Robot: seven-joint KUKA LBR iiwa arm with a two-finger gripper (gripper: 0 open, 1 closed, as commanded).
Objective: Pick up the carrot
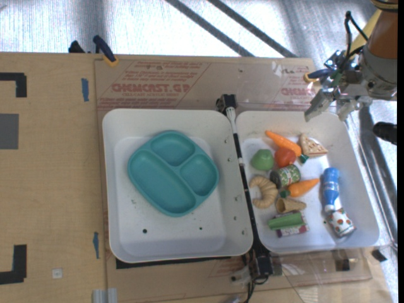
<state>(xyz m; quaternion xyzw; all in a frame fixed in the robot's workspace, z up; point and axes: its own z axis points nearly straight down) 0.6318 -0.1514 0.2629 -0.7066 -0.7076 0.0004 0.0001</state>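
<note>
An orange carrot (282, 139) lies in the right bin (363, 188) near its back, tip pointing to the far left. A second orange carrot-like piece (304, 186) lies further forward, beside a small can (288, 173). My gripper (328, 110) hovers above the bin's back right corner, up and to the right of the first carrot. It is open, with nothing between its fingers.
The right bin also holds a red-orange piece (285, 156), a green round item (262, 160), a croissant (264, 191), a wedge slice (312, 146), a blue bottle (331, 191), a cone (289, 205) and a green bar (286, 221). A teal divided plate (173, 172) sits in the left bin (117, 219).
</note>
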